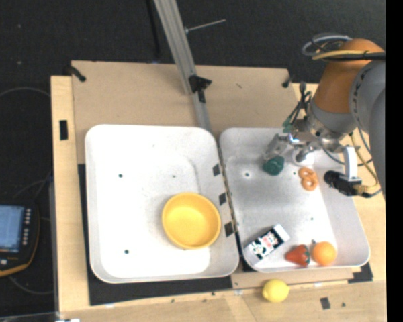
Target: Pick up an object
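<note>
One small dark green round object (274, 166) lies in the right white bin (255, 200), touching the gripper (282, 154), whose opening cannot be told, so centring should be confirmed before lifting.

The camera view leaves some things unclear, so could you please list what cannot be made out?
- Gripper: too small and blurred to tell open from shut, or whether it touches the green object.
- Arm: cut off at the right.
- Black-and-white box: print too small to read.
</note>
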